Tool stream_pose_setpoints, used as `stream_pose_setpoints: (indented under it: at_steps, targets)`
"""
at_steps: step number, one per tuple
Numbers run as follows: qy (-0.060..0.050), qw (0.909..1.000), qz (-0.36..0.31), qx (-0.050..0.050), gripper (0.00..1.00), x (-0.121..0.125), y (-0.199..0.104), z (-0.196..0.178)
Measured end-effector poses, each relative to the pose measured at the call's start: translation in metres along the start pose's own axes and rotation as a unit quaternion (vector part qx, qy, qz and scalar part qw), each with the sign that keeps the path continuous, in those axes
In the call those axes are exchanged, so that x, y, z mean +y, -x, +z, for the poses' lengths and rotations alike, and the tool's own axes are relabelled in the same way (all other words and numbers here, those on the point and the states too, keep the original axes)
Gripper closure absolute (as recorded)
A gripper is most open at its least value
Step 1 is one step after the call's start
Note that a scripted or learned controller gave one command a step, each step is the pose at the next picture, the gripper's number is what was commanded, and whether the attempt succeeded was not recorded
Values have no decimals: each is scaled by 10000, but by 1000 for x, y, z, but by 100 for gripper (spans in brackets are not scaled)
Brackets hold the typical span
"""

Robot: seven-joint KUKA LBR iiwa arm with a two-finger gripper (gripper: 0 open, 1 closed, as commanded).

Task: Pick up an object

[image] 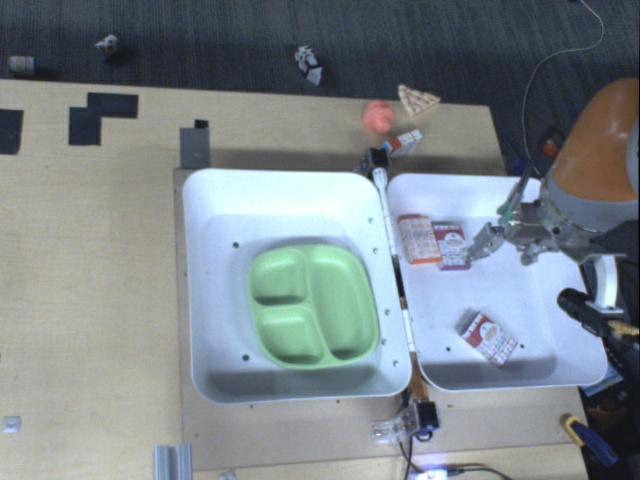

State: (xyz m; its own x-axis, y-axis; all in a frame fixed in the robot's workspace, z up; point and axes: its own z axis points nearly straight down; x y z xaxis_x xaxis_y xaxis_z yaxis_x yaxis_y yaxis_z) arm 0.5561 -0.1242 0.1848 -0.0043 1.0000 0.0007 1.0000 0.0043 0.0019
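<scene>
In the right bin (560, 353) lie three small packets. An orange-and-white one (418, 239) and a red-and-white one (451, 247) sit side by side near the bin's left wall. Another red-and-white packet (489, 337) lies closer to the front. My gripper (506, 248) hangs over the bin's right half, just right of the paired packets. Its fingers are spread open with nothing between them, and the left fingertip (484, 245) is close to the red-and-white packet.
The left bin (215, 268) holds a green divided plate (312, 304). Behind the bins lie a pink ball (378, 116), a pizza-slice toy (418, 99) and a small tube (402, 144). Cables and a connector (408, 428) sit at the front edge.
</scene>
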Motion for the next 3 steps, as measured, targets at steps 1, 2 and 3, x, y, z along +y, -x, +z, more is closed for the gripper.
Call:
stream_pose_setpoints:
  at_steps: [1,2,3]
  targets:
    - [32,10000,-2,-7,0,26,-17,98]
    - [61,10000,-3,-14,100,28,-17,87]
    - [20,10000,-8,4,100,2,-82,-1]
